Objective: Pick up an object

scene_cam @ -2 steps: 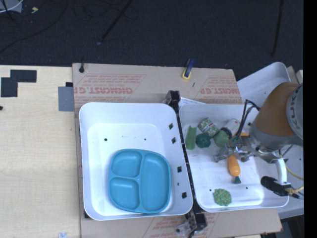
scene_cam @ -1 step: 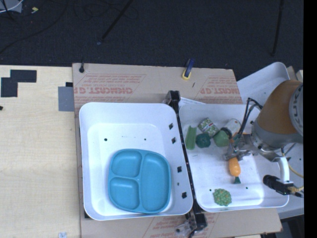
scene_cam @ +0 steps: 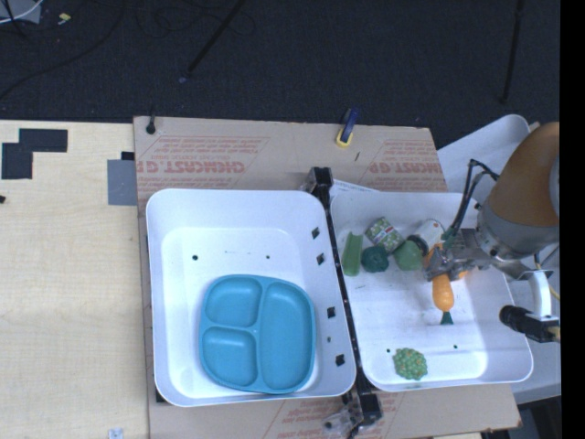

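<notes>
Where the hand (scene_cam: 442, 273) hangs, a smooth tapered orange carrot (scene_cam: 443, 295) lies.

Even, fairly bright overhead light washes the two white bins (scene_cam: 420, 373) almost to glare, shadows stay faint and soft, the dark floor (scene_cam: 274, 44) behind is dim, and fine detail looks slightly blurred.

The right bin (scene_cam: 475, 359) is crowded along its far side: a green pod (scene_cam: 351, 253), a green-and-white can (scene_cam: 384, 233), 2 dark green lumps (scene_cam: 375, 260) and the gripper (scene_cam: 445, 265) over an orange carrot (scene_cam: 443, 294). Nearer than the carrot, bare floor reaches to a knobbly green ball (scene_cam: 410, 364) at the near wall. Left of the carrot, open floor runs to the divider.
</notes>
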`<state>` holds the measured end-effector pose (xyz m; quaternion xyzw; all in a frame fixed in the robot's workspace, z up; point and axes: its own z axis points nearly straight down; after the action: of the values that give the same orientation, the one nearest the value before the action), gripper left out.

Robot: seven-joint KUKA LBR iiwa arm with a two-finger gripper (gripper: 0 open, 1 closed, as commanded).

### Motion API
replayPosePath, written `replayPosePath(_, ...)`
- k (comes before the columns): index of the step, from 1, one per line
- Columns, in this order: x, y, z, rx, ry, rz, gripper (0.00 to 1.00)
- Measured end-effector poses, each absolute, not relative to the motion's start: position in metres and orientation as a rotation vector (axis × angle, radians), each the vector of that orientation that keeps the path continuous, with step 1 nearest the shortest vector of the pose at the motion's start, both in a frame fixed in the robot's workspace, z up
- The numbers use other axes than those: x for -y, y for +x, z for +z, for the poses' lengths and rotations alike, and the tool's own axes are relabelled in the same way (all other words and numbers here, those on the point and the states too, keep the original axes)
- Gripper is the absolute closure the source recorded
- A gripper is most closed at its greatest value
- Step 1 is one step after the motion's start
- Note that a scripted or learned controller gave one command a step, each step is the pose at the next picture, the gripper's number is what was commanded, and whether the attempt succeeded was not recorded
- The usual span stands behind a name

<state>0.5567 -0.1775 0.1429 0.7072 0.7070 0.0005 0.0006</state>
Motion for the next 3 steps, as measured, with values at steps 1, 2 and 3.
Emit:
replayPosePath(1,0.183,0.561,0.187,-2.22,2.22,0.002,1.0)
replayPosePath(2,0.183,0.561,0.23,-2.221,2.219,0.002,1.0)
replayPosePath(3,0.128,0.549,0.219,-2.229,2.222,-0.002,1.0)
